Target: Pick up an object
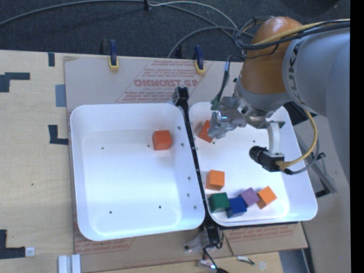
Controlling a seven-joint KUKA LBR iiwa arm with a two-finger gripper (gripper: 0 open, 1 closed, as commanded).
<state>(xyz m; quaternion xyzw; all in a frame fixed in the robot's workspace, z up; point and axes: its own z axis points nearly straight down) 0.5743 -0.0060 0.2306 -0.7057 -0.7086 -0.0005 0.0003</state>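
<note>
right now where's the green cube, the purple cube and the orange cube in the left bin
green cube [218, 201], camera view, middle of its top face
purple cube [249, 196], camera view, middle of its top face
orange cube in the left bin [162, 139], camera view, centre of the block

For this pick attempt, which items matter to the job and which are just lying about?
In play: gripper; orange block beside it; other blocks: orange, orange, green, blue, purple, orange.
Lying about: clamps, cardboard sheet, cables.

grey arm [318, 61], orange band [273, 33], black cables, yellow cable
</note>
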